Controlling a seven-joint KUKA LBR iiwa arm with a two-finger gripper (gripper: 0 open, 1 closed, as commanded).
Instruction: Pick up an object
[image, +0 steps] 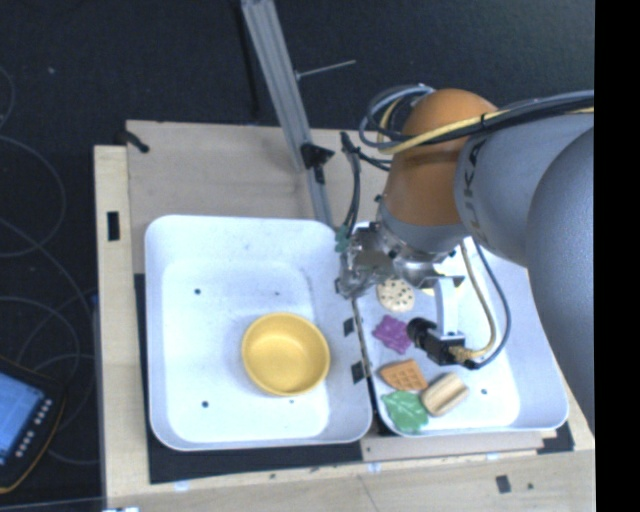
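Two shallow glossy white plastic bins side by side; left bin (180, 300) with a round yellow bowl (285, 353). In the right bin (530, 400), lower centre: pale speckled round cookie (396, 294), purple crinkled piece (392, 333), orange waffle-textured wedge (403, 376), green lumpy piece (404, 409), tan bread-roll shape (445, 394). Cookie just right of metal gripper (356, 268); grip state unclear.

No text, label or number is legible anywhere.

Right bin (530, 400) far half hidden under arm (520, 170); end effector (362, 268) fingers indistinct.
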